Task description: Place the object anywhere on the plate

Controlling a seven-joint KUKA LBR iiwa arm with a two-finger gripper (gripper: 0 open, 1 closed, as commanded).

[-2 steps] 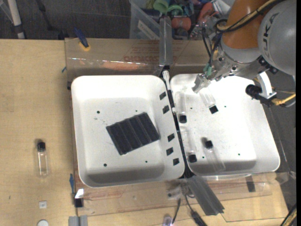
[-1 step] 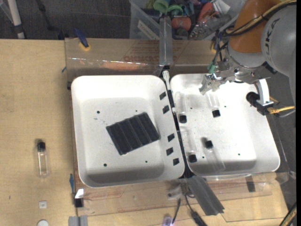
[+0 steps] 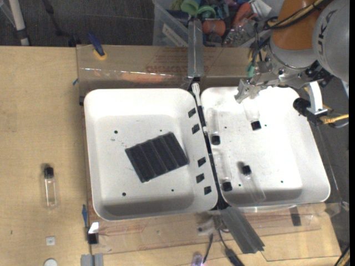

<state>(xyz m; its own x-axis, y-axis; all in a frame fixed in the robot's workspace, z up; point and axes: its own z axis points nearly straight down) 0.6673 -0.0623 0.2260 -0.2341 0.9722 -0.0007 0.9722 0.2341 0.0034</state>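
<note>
Gripper (image 3: 244, 91) hangs over the right bin's (image 3: 310, 176) back-left corner, up near the rim; can't tell its state from here. 2 small dark cubes lie in that bin: 1 (image 3: 255, 125) just below the gripper, toward the front; 1 (image 3: 246, 170) further front, nr the divider. Which is the task obj — can't say; nearer cube looks the likely pick. Plate (image 3: 157, 156), dark ribbed slab, sits in the left bin (image 3: 100, 110), long axis slanting up to the right. So: obj frontward of gripper, plate well off to its left, across the divider.
</note>
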